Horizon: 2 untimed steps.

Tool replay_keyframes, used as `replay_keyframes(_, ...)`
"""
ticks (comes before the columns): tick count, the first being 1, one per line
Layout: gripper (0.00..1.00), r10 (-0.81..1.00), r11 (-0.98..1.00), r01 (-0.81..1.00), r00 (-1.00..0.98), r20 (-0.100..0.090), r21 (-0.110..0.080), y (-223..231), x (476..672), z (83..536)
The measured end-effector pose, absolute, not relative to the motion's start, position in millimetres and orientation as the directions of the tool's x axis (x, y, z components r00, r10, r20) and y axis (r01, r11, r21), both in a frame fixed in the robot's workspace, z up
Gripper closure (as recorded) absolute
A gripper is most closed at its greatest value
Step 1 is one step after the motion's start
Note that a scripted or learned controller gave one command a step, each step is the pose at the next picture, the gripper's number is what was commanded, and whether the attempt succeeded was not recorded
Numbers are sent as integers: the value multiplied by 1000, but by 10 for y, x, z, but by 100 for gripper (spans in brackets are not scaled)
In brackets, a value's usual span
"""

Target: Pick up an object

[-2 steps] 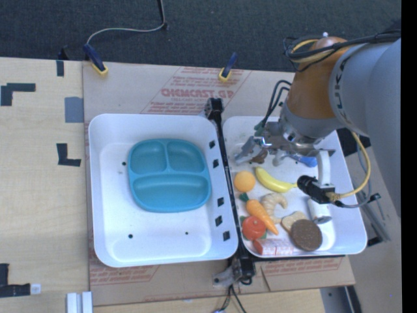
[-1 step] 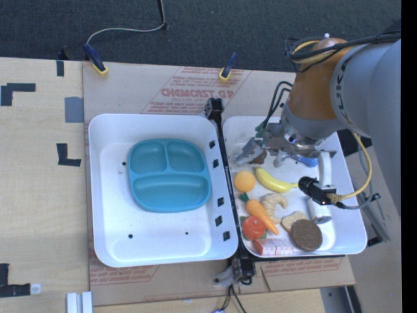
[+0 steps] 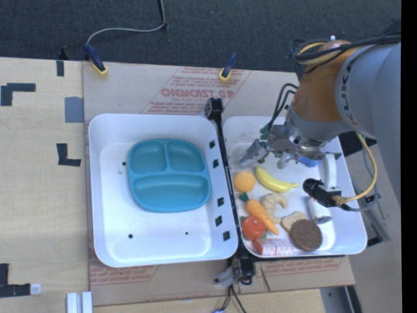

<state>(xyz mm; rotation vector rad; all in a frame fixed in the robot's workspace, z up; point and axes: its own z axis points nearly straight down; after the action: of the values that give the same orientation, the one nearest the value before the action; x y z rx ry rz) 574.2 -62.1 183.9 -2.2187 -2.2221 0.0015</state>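
Yellow banana (image 3: 276, 180) just below gripper (image 3: 268, 151), orange (image 3: 244, 181) beside

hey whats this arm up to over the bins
A grey KUKA arm reaches in over the right bin, its gripper hovering near the bin's upper left, just above a toy orange and banana. A carrot, tomato and round cookie lie nearer the front. The left bin holds a blue divided plate. Nothing is visibly grasped.
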Motion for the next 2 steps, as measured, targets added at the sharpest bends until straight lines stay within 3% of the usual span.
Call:
replay_keyframes(1, 0, 1000, 2, 1000, -2, 1, -1, -357, 5766, 1839)
replay_keyframes(2, 0, 1000, 1, 1000, -1, 0, -2, -483, 5743, 1839)
